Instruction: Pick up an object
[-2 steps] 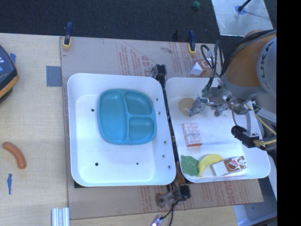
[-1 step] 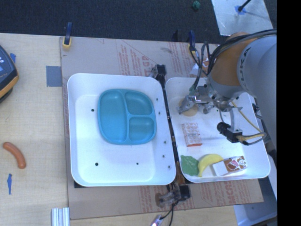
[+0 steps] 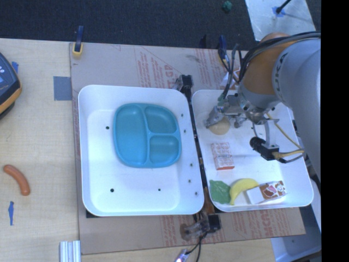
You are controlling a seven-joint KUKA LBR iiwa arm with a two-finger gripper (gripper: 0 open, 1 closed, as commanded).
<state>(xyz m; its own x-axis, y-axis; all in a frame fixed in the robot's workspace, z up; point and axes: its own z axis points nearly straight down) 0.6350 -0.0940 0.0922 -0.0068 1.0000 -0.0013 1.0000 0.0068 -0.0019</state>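
My gripper (image 3: 228,117) hangs low over the far left part of the right bin (image 3: 297,201). A small beige rounded object (image 3: 220,127) lies right under it, partly covered by the gripper body; whether they touch is unclear. Closer to the front of the same bin lie a small pink-and-white packet (image 3: 222,156), a green leaf-shaped piece (image 3: 220,191), a yellow banana (image 3: 242,187) and a red-and-white box (image 3: 271,191). The grey arm with its orange band (image 3: 262,64) comes in from the right above this bin.
The left bin (image 3: 92,195) holds a blue divided plate (image 3: 147,135). On the bench to the far left lie an orange sausage (image 3: 17,179) and a dark device (image 3: 6,86). Cables and a black connector (image 3: 264,148) hang beside the wrist.
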